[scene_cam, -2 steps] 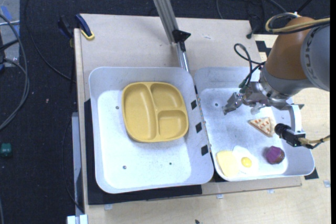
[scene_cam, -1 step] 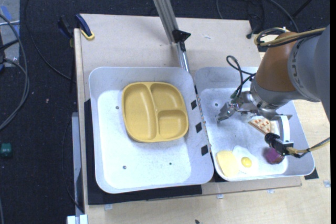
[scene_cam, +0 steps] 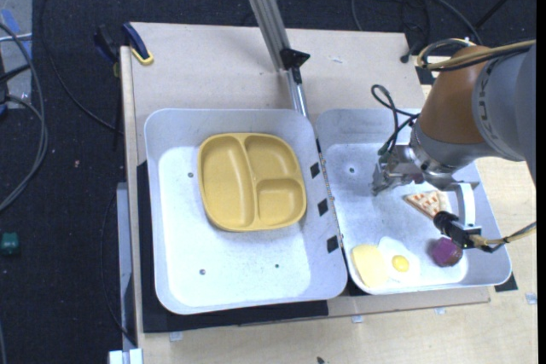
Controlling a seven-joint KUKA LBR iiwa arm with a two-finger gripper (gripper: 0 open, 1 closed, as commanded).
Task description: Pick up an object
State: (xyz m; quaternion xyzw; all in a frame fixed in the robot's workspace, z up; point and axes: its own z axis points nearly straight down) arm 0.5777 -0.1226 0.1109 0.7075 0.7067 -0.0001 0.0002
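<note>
The right bin (scene_cam: pixel 358 151) holds a pizza slice (scene_cam: pixel 424 202), a purple round object (scene_cam: pixel 444 251), a fried egg (scene_cam: pixel 397 260) and a pale yellow piece (scene_cam: pixel 367 263). My gripper (scene_cam: pixel 386 177) hangs over the middle of the right bin, just left of the pizza slice, below the orange-banded wrist (scene_cam: pixel 452 102). I see nothing between its fingers. A yellow divided plate (scene_cam: pixel 252 182) lies in the left bin (scene_cam: pixel 171 217).
A slanted metal pole (scene_cam: pixel 264 0) runs from the top down to the gap between the bins. Black cables loop off the wrist over the right bin. A blue and yellow clamp (scene_cam: pixel 136 43) sits at the bench's back left corner.
</note>
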